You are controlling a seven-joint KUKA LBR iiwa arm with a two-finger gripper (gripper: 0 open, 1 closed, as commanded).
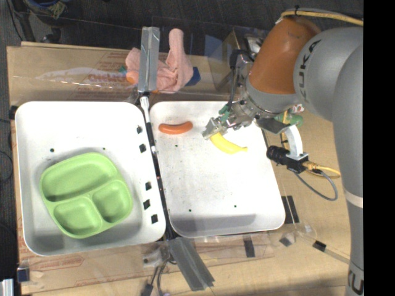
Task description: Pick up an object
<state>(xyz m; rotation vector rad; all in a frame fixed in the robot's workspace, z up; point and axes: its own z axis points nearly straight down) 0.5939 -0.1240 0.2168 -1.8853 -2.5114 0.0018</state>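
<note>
A yellow banana [229, 144] lies in the right bin [210, 202], near its far right side. An orange sausage [176, 127] rests at the bin's far left, close to the divider. My gripper [215, 128] hangs low over the right bin, just above and to the left of the banana's upper end. Its tips sit right at the banana, and the slant of the view hides how the fingers stand. Nothing shows held between them.
The left bin [37, 122] holds a green divided tray [86, 193]. Pink cloth [163, 69] is bunched behind the bins at the back edge. The arm's grey and orange body [296, 54] looms over the right bin's far right corner.
</note>
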